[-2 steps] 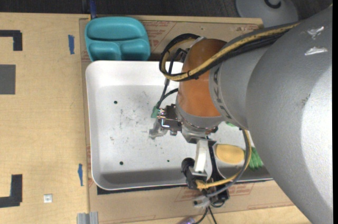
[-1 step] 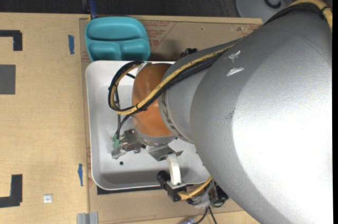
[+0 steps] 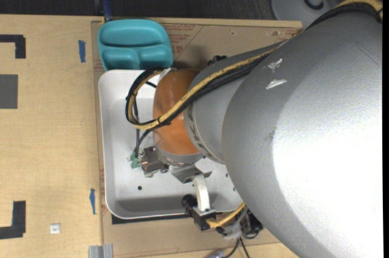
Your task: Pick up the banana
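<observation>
From my feed the arm [image 3: 304, 117] is the biggest thing, a grey bulk covering the frame from 12 round to 6 o'clock and reaching in toward centre. Its orange band [image 3: 173, 120] sits near centre, over the white bin [image 3: 115, 147], with black and yellow cables [image 3: 140, 111] looped off it toward 9 o'clock. The bin runs from centre down to 7 o'clock on the cardboard-covered bench [image 3: 48, 129]; the bare part of the bin floor I can see holds only wrist hardware hanging above it. Gripper [image 3: 159, 167] is just under the band, low over the bin; can't tell its state. A teal moulded tray [image 3: 135, 44] sits at 11 o'clock, touching the bin's top rim. I can't spot the banana.
</observation>
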Controlling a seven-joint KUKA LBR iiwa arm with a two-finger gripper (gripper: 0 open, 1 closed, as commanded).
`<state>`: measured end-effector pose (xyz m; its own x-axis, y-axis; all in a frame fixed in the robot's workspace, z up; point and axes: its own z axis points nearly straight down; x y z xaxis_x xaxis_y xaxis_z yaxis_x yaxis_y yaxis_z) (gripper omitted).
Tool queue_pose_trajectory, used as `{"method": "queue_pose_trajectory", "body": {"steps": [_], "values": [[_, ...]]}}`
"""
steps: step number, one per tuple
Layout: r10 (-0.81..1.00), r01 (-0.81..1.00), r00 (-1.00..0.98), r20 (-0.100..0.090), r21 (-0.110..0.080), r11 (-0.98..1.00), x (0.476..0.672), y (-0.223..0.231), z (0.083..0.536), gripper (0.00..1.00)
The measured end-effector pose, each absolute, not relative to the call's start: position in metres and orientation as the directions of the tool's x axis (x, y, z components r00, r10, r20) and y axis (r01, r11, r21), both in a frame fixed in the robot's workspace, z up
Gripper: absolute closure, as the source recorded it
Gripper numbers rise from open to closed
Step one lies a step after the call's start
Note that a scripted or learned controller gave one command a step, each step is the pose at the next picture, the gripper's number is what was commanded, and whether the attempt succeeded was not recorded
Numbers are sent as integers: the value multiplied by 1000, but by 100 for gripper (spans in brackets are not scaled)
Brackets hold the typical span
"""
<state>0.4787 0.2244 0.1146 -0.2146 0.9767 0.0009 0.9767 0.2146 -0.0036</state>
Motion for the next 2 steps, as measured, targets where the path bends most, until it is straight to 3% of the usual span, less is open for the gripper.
{"method": "queue_pose_trajectory", "body": {"steps": [2], "values": [[977, 977, -213, 1, -2, 213, 479, 225, 134, 100]]}}
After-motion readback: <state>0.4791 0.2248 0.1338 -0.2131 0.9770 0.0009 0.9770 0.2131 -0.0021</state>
